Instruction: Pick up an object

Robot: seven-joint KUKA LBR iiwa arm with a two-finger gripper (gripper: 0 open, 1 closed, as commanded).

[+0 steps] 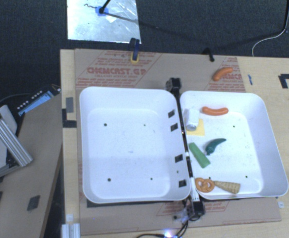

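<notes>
Green block (199, 154) lay in the right bin (270, 133) near its left wall, just beside a teal pepper (215, 145). It looked light, stiff and probably slick plastic, best pinched across its narrow sides. The pincer's state couldn't be told.

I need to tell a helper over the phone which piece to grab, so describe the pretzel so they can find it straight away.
Look at the right-hand white bin and go to its near edge, at the corner beside the divider between the two bins. The pretzel lies there, just left of a tan ice-cream cone. It is the lone small brown knotted loop with holes through it; the cone beside it is a plain pointed wedge.
</notes>
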